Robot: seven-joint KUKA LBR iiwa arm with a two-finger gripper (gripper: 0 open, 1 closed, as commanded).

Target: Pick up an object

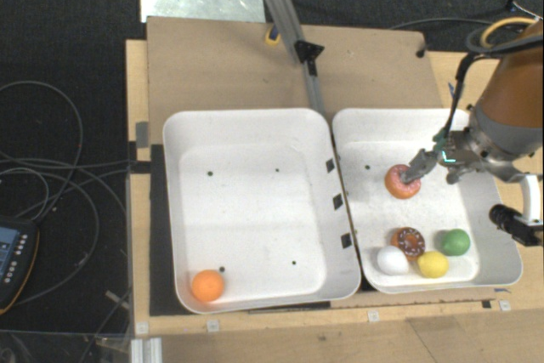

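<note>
Robot arm, grey with an orange band, is reaching in from the right and leaning down over the right bin. Its gripper is pressing onto a pink frosted doughnut, which is lying flat near that bin's middle; being round, it is showing no long axis. Whether the gripper is clasping it cannot be told. Nearer the bin's front edge are sitting a chocolate doughnut, a white ball, a yellow ball and a green ball. An orange ball is resting in the left bin's front corner.
</note>
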